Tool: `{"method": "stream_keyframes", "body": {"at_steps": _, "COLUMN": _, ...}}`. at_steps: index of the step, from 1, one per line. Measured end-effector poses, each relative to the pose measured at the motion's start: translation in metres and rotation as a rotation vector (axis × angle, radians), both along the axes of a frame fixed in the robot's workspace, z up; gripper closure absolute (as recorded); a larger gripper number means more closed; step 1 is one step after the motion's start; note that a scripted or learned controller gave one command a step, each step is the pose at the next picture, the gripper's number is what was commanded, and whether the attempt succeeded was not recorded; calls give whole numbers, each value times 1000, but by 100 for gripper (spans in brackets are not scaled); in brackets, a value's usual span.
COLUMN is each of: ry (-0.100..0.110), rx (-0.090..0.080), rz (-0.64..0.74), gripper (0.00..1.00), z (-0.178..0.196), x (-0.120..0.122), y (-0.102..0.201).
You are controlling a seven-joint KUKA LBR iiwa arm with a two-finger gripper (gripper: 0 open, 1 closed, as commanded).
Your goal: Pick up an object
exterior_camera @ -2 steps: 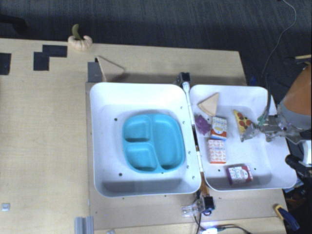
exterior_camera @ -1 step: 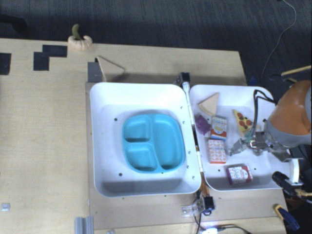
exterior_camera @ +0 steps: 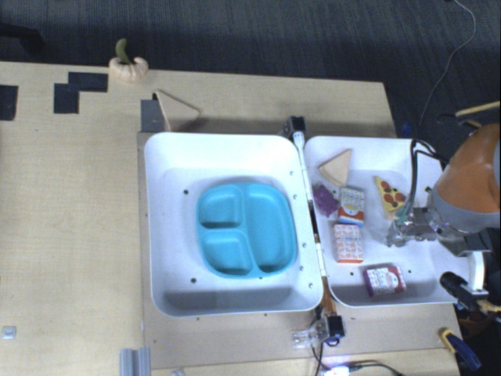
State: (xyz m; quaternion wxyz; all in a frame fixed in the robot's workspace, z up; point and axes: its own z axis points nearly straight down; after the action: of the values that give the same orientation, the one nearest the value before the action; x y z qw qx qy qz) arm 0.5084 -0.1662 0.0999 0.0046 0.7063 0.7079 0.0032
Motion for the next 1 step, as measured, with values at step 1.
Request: {"method": "stream_keyframes", "body": {"at_steps": 1, "ry": 0, "rx": 0, "rz": 1, "gripper": 0, "z": 0, "x": 0, "y": 0}}
